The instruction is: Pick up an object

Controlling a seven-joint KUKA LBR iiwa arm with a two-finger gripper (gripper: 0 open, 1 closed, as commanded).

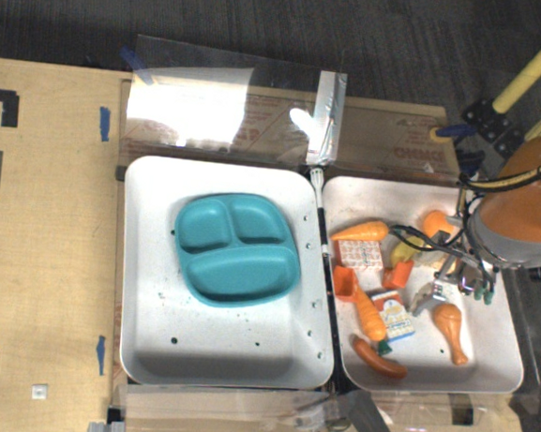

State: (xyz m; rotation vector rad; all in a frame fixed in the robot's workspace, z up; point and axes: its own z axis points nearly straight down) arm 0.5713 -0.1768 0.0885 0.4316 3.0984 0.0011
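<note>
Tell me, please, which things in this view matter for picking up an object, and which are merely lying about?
For the job:
- tool on the grey arm, low in the right white bin
- orange plastic carrot
- tan toy drumstick
- red toy sausage
- small printed box

Lying about:
- teal divided plastic tray
- left white bin
- clear plastic sheet

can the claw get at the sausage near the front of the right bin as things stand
Probably yes. The sausage lies on top near the bin's front edge, nothing covering it; the claw hangs just above and behind, with the carrot beside its path.

Tray (237, 250) in left bin (145, 246)
</note>
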